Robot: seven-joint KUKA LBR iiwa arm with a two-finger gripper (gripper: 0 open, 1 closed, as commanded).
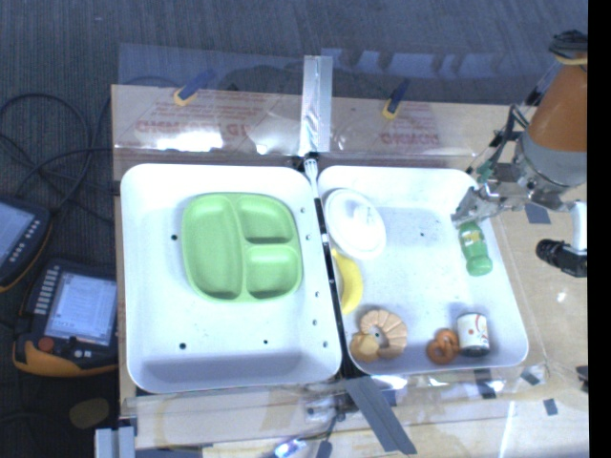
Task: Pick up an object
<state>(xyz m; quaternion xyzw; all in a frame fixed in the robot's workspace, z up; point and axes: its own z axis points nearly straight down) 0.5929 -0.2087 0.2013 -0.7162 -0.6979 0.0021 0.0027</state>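
My gripper (474, 203) hangs over the right edge of the right bin (420, 184), at the end of the grey arm with the orange band. Just below it in the view, a green bottle (474, 249) lies against the bin's right wall. In the same bin a white round lid-like dish (356, 221) rests at the upper left, with a yellow banana (349, 284) under its lower edge. Along the front edge sit a tan pastry (378, 332), a small brown piece (442, 346) and a small white can (473, 332).
The left bin (153, 351) holds a green divided plate (241, 246). A metal divider post (315, 103) stands at the back between the bins. Cables and a handheld pendant (67, 313) lie on the floor at the left.
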